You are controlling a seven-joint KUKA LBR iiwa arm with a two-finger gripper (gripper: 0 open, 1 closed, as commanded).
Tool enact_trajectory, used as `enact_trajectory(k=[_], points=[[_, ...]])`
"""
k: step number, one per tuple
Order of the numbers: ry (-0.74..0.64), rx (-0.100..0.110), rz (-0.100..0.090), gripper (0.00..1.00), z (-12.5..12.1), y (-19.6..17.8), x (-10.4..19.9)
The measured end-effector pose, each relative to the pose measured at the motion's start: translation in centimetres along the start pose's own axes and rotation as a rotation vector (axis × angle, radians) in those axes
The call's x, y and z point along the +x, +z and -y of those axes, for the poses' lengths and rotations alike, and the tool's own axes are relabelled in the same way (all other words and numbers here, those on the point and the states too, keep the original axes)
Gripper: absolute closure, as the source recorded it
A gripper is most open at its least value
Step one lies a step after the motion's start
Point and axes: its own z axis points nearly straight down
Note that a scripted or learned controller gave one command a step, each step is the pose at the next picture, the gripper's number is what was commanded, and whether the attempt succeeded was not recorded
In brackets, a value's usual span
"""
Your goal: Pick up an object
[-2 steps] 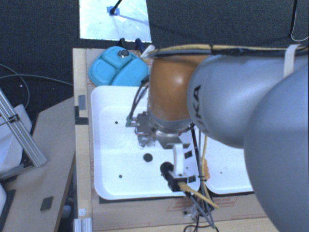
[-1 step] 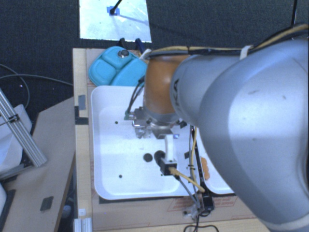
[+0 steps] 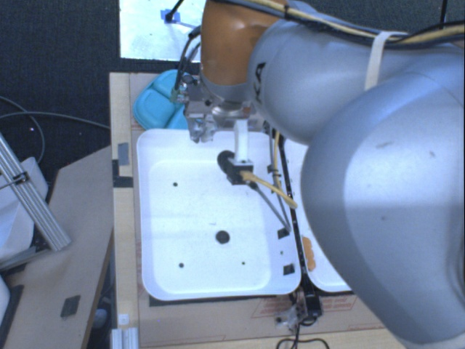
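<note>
Blue plastic tray (image 3: pixel 155 107) at far left, just beyond the left white bin (image 3: pixel 163 195), partly hidden. Pale sheet with a small blue mark (image 3: pixel 149 20) farther back on dark carpet (image 3: pixel 54 49). Slanted aluminium rail (image 3: pixel 33 198) at left edge. Tan bench (image 3: pixel 83 217) with small dark tag (image 3: pixel 70 306) near left. Black cable (image 3: pixel 43 115) looping over carpet.

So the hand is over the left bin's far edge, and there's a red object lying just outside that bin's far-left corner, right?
Not quite. In the camera view the object just outside the left bin's far-left corner is light blue, not red. The rest holds: the hand is over that bin's far edge.
</note>
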Motion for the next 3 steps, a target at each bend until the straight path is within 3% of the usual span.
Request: enact_trajectory(k=[1,2,3], points=[[0.000,0.006,0.001,1.00,-2.5,-7.0,2.2],[0.007,0.022,0.006,1.00,1.7,-3.7,-1.0],[0.012,0.021,0.007,1.00,2.4,-0.5,-7.9]])
